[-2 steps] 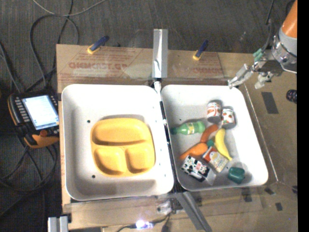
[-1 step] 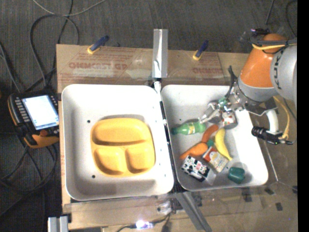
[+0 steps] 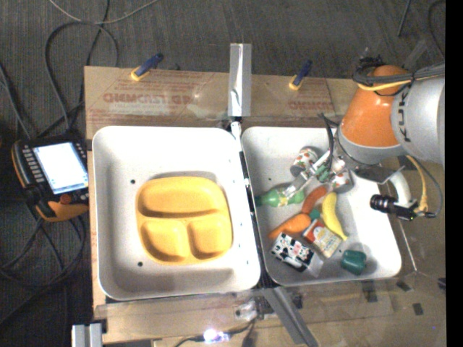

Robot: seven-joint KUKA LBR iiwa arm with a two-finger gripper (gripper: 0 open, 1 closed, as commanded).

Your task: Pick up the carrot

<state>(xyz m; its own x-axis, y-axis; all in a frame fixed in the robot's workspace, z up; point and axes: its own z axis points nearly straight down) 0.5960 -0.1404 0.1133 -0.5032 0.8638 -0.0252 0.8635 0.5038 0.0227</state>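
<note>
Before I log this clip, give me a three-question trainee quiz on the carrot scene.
1. True or false: the carrot lies in the bin on the view's right.
2. What lies right beside the carrot, on the side nearer the arm? A) banana B) yellow tray C) tablet
3. Fill in: the yellow tray sits in the ___ bin.

Key:
1. True.
2. A, the banana.
3. Left; that bin holds it.
</note>
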